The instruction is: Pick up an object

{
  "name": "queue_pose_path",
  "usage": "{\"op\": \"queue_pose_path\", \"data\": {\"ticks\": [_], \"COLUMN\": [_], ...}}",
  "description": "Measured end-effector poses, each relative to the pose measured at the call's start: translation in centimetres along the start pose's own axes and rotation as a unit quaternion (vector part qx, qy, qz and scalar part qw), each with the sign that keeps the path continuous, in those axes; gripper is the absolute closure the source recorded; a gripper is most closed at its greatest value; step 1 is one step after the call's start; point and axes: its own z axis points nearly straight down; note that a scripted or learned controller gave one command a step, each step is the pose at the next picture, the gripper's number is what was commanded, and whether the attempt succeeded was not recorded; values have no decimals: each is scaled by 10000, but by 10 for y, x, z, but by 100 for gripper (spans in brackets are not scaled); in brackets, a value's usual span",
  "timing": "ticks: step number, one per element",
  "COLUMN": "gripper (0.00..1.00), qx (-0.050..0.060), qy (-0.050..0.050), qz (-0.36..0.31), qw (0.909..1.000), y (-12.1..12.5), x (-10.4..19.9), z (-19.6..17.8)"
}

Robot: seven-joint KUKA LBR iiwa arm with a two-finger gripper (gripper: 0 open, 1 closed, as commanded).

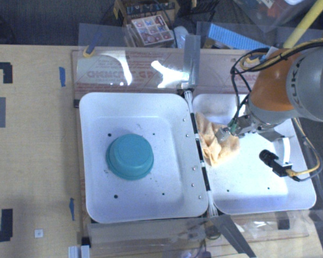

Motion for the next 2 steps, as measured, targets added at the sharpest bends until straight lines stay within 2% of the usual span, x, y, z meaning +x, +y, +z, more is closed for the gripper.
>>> {"op": "queue_pose_path", "data": {"ticks": [1, 2], "gripper": [100, 100], "qx": [-23, 21], "qy": [-6, 10], "qz": [24, -1451], "qw": [10000, 9894], "y": [1, 59], "x": [-2, 44], "z": [-11, -95]}}
